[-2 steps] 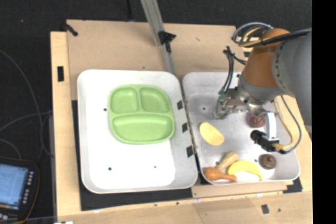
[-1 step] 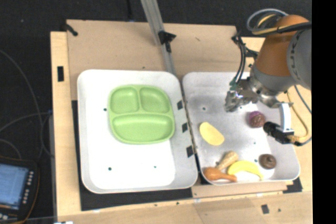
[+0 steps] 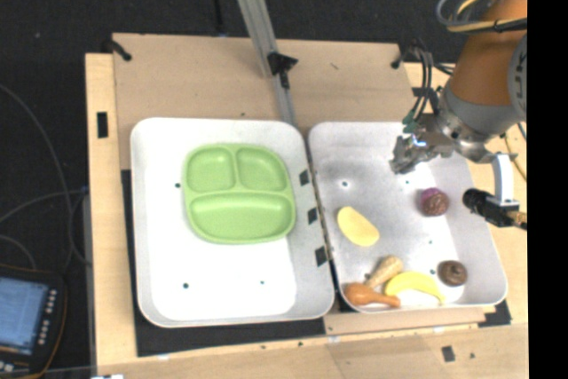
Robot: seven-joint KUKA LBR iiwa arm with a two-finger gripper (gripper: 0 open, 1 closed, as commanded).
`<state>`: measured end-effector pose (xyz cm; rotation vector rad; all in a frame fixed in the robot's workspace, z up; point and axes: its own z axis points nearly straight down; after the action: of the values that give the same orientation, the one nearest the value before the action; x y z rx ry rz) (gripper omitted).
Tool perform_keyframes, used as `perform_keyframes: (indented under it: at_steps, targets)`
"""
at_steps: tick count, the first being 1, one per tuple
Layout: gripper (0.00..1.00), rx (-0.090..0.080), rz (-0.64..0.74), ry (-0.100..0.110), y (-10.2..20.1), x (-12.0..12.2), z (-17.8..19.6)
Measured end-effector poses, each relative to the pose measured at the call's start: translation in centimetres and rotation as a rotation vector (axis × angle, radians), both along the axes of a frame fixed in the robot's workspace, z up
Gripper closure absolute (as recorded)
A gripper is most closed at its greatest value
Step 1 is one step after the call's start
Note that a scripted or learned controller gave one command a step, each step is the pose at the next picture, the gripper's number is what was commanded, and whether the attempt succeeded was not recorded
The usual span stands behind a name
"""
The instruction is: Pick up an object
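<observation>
— Where's the arm?
— Over the right bin (image 3: pixel 355 151), its gripper (image 3: pixel 406 157) hanging above the bare upper part. Whether the jaws are released or clenched, I can't tell.
— And the objects?
— Lower down in that bin: purple ball (image 3: pixel 433 201), yellow piece (image 3: pixel 358 226), banana (image 3: pixel 414 286).

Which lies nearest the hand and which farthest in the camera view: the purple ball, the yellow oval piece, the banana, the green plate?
From the hand:
1. Purple ball, just below it in the right bin.
2. Yellow oval piece, mid-bin.
3. Banana, near the front edge.
4. Green plate, in the left bin.
</observation>
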<state>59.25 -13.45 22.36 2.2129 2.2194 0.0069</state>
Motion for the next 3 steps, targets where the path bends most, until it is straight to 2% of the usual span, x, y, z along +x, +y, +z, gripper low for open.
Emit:
perform_keyframes:
  at_steps: [1, 2, 3]
  targets:
    - [1.00, 0.000, 0.001, -0.001, 0.5, 0.0, 6.3]
    - [1.00, 0.003, 0.004, 0.007, 6.4, -1.6, 5.5]
    - [1.00, 0.003, 0.004, 0.007, 11.2, -2.4, 5.7]
